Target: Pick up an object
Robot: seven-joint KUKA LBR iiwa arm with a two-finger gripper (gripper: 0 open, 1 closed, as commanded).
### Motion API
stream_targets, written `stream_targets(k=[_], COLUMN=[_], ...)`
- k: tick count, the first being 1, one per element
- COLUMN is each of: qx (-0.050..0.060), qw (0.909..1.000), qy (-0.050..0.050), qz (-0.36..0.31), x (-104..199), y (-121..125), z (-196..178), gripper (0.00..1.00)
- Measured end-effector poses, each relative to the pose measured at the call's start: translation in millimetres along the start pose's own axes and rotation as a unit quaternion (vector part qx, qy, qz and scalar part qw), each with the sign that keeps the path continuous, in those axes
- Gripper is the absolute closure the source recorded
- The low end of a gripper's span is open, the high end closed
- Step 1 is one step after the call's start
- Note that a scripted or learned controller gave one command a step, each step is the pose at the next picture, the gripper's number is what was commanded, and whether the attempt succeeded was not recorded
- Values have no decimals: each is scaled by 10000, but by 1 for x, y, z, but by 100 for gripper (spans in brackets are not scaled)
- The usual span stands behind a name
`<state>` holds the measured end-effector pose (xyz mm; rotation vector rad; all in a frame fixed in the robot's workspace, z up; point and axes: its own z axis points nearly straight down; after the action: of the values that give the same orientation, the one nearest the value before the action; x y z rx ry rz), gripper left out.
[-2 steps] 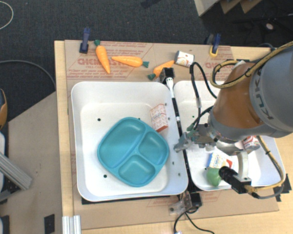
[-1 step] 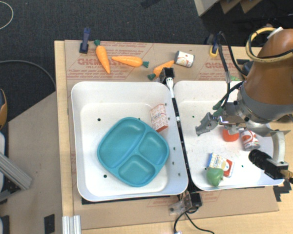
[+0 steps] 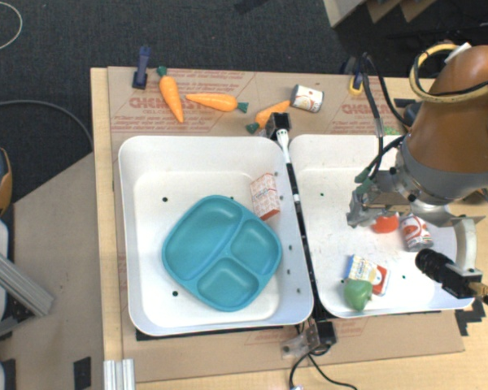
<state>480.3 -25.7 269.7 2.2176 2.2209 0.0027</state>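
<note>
My gripper (image 3: pixel 372 214) hangs low over the middle of the right bin (image 3: pixel 325 169), reaching in from the right. A small red-orange object (image 3: pixel 385 224) lies directly at its tip, partly hidden by it. Just to the right lies a red and white can (image 3: pixel 415 233). Nearer the front of that bin sit a small blue, white and orange carton (image 3: pixel 367 273) and a green object (image 3: pixel 358 295) touching it. I cannot see whether anything is held.
The left bin (image 3: pixel 138 185) holds a blue divided plate (image 3: pixel 221 253) and a small red and white box (image 3: pixel 264 195). A black-headed white brush (image 3: pixel 283 136) lies along the rim between the bins. Behind the bins lie three carrots (image 3: pixel 213 101), a small cup (image 3: pixel 307 98) and a blue clip (image 3: pixel 141 67).
</note>
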Motion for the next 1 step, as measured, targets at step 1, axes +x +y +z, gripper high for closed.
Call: stream_targets(k=[1], qx=[-23], qw=[10000], qy=[28], qz=[-58], x=[101], y=[0], z=[-64], gripper=[100])
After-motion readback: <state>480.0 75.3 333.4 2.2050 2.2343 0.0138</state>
